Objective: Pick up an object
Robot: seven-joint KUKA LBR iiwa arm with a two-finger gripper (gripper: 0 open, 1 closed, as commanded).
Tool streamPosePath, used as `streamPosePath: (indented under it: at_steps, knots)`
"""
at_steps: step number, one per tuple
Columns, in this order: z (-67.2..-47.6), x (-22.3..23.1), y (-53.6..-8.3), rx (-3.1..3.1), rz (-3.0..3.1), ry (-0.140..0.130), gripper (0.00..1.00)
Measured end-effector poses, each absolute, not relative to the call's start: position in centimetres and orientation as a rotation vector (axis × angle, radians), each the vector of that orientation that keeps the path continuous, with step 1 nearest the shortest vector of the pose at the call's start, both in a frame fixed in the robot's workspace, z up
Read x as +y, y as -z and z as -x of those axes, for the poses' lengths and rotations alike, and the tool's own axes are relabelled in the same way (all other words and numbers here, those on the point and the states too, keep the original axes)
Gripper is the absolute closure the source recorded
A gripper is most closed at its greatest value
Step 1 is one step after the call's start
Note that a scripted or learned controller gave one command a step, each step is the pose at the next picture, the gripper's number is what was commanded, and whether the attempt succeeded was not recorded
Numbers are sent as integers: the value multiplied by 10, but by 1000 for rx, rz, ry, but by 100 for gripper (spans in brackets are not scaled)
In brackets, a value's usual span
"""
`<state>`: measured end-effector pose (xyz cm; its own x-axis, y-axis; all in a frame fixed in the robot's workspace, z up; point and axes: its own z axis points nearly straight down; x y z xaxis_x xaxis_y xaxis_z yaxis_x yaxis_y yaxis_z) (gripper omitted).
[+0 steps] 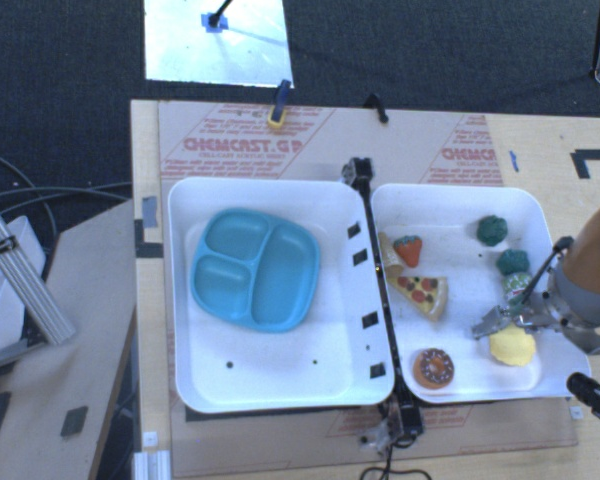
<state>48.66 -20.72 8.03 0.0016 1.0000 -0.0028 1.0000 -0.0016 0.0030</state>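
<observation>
Your end effector (498,320) sits low in the right bin (460,203), just beside the yellow lemon (513,347); you cannot tell its opening.

arm (592,278) cut off at right edge, gripper (500,320) fingers indistinct

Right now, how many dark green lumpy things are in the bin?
2. One green lump lies near the right bin's far corner; another sits just nearer. The arm may hide more.

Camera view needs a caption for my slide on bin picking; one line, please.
Gripper low in the right bin beside a yellow toy; blue plate in the left bin.
</observation>
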Motion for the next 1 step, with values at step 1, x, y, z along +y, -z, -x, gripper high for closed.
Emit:
streamPosePath:
  at_steps: [1]
  knots:
    - [-487,-207,-115,2222,-2215,-2,0]
